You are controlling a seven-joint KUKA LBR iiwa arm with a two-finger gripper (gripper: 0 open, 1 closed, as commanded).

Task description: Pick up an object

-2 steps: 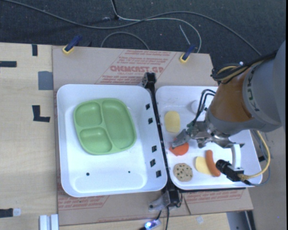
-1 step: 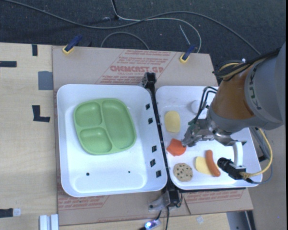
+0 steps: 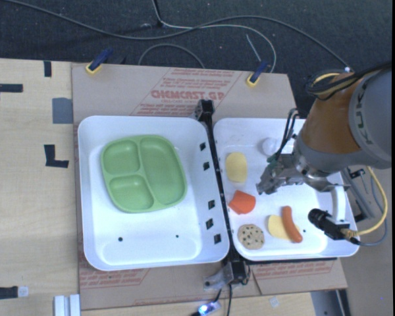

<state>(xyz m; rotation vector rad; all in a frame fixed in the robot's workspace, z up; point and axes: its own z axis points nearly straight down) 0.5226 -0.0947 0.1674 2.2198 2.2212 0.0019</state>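
Below, brown board [image 3: 184, 87], wooden bench [image 3: 23, 196], dark floor [image 3: 66, 18]

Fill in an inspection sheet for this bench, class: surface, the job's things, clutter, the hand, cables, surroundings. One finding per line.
Surface: cardboard sheet on a wooden bench, held by two clamps, bearing a left bin and a right bin.
Job's things: in the right bin, a yellow piece, an orange-red piece, a cookie, a sausage lying on a yellow slice, and a small white ball.
Clutter: green divided plate in the left bin.
Hand: hand over the right bin, above the bin floor, holding nothing that can be seen.
Cables: grey cables across the dark floor.
Surroundings: black tape marks on the bench.
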